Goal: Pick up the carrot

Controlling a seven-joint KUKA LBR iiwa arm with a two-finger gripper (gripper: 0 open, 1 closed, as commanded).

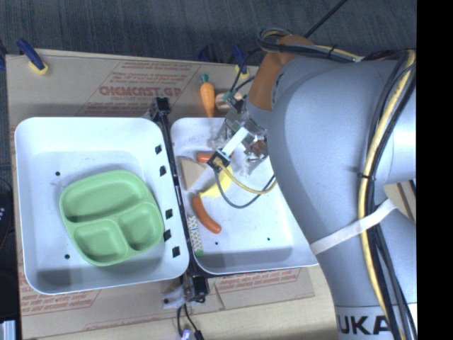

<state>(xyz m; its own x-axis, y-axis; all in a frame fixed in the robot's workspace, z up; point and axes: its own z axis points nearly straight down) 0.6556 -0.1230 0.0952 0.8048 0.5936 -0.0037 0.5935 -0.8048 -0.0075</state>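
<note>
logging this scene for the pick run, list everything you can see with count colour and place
left bin, right bin: 2, white, side by side on cardboard
plate: 1, green, in left bin
carrot: 1, orange, green top, on cardboard beyond right bin's far rim
sausage: 1, orange-red, right bin, near left wall
wedge: 1, tan, right bin, beyond sausage
yellow piece: 1, right bin, beside wedge, partly hidden
clamps: 2, blue, cardboard's far edge
arm: 1, grey, orange band, over right bin
hand: 1, over right bin's far half

carrot [207, 98] beside right bin [263, 234], tool [243, 144] seemingly near
</note>
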